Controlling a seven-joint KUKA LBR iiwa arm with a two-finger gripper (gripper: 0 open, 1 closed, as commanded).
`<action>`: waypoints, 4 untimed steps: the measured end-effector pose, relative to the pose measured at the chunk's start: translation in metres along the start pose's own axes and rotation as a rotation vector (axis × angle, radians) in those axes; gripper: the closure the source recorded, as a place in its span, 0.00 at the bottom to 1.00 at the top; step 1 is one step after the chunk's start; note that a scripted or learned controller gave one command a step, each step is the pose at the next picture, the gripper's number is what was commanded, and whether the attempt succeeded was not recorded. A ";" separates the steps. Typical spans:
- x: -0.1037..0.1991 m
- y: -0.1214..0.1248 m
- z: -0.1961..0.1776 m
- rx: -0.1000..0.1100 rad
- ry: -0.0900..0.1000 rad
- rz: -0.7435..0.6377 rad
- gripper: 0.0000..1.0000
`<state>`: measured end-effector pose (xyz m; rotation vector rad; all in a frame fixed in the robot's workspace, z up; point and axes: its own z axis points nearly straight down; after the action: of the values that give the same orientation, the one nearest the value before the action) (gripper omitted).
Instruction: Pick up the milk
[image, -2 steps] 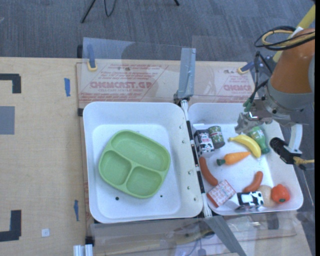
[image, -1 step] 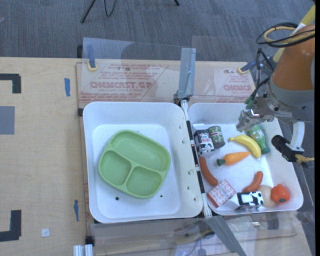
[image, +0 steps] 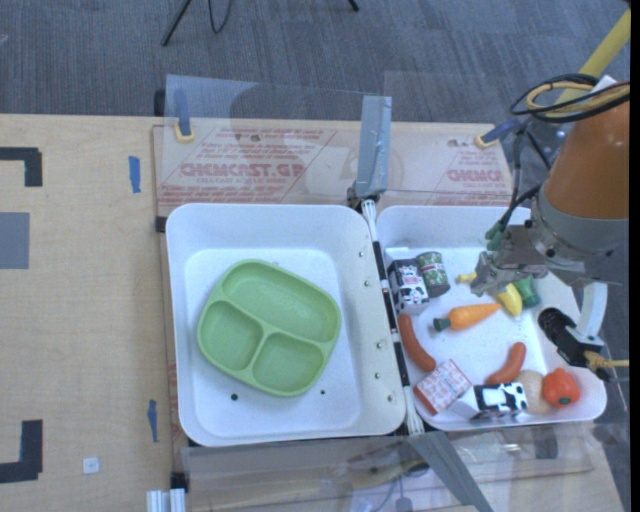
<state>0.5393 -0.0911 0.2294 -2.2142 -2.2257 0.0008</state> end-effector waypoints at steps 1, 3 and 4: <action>0.097 -0.015 -0.013 -0.001 0.000 0.334 1.00; 0.083 -0.060 -0.011 0.005 -0.001 0.708 1.00; 0.063 -0.060 -0.018 0.000 -0.002 0.649 1.00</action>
<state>0.4789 -0.0288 0.2478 -2.8100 -1.4042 0.0044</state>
